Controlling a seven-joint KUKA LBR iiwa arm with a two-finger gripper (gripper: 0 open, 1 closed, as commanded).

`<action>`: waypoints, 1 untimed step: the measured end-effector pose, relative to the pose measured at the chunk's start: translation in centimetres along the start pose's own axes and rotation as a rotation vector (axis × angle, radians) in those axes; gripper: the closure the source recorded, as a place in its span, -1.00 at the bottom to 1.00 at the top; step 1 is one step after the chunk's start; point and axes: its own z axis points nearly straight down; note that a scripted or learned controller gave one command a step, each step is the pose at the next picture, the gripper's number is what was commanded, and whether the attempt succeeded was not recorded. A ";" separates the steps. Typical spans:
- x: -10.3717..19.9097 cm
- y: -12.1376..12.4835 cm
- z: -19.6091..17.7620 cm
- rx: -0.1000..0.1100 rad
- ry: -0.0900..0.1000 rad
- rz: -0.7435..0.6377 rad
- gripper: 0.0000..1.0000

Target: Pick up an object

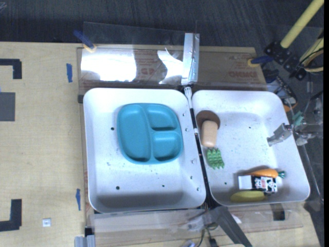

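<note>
On the bench sit two shallow white bins side by side, the left bin (97, 153) and the right bin (241, 112), their inner rims touching along the middle. The left bin holds one thing, a blue divided tray (150, 133) with three compartments, lying flat near the bin's centre. The right bin holds five smaller things: one wooden mushroom toy (208, 127) with a brown cap, lying on its side against the left wall; one green ridged toy (215, 158) just below it; one black-and-white carton (261, 182) near the front right corner; one yellow banana (248, 195) lying along the front wall just beneath that carton; and one orange carrot (267, 173) touching the carton's upper edge. The gripper (280, 133) hangs at the right bin's right rim, well apart from every object, with nothing between its tips; whether it is spread or closed I cannot tell.
</note>
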 end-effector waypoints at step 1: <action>3.4 -2.5 6.8 0.005 0.001 -0.064 -1.00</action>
